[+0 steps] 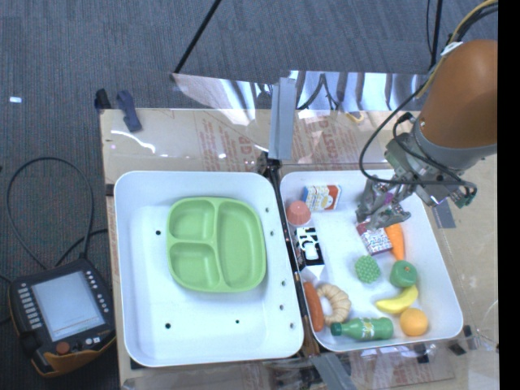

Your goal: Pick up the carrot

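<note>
White bins [130, 218] on a brown bench [195, 136]; grey carpet [81, 39] around.

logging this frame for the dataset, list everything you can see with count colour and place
bins: 2, white, side by side on bench
divided plate: 1, green, left bin
carrot: 1, orange, right bin, by gripper
carton: 1, white and red, right bin top
ball: 1, pinkish red, right bin left edge
bottle: 1, green, right bin bottom
banana: 1, yellow, right bin
orange: 1, orange, right bin corner
pendant: 1, grey, floor left
gripper: 1, grey, over right bin
</note>
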